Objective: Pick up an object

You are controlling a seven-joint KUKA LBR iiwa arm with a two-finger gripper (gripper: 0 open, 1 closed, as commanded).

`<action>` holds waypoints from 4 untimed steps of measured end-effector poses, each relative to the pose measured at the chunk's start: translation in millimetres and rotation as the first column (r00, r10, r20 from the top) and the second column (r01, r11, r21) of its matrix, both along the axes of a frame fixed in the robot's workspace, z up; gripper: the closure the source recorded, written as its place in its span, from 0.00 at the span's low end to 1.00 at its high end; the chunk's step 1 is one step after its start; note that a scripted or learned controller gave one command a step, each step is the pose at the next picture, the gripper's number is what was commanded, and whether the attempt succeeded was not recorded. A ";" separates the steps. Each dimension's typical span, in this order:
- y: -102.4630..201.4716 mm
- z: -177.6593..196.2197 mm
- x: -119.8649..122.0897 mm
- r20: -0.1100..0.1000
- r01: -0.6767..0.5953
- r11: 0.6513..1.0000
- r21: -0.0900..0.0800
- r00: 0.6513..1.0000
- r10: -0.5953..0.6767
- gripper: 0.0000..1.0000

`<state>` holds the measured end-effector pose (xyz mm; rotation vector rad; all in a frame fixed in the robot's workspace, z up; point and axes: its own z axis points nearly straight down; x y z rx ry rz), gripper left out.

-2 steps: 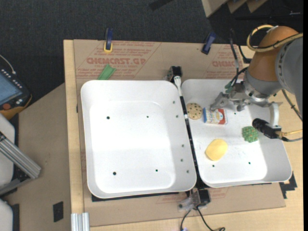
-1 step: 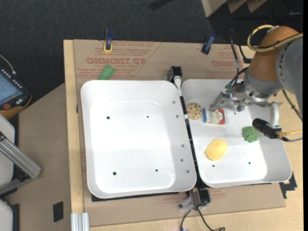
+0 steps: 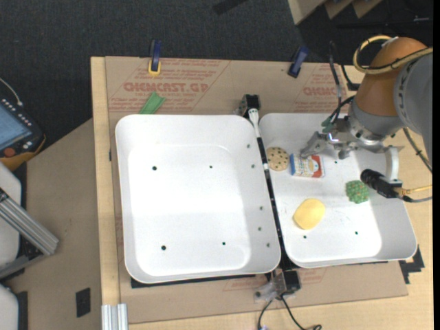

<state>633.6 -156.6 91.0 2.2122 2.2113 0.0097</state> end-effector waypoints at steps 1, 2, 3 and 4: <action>19.4 0.4 -5.4 0.000 0.000 1.000 -0.001 1.000 0.000 0.00; 27.7 -0.4 1.0 -0.002 0.000 1.000 -0.001 1.000 0.000 0.00; 43.2 -0.5 20.9 -0.003 -0.002 1.000 0.001 1.000 0.002 0.00; 44.3 12.3 22.7 0.005 -0.001 1.000 0.003 1.000 0.001 1.00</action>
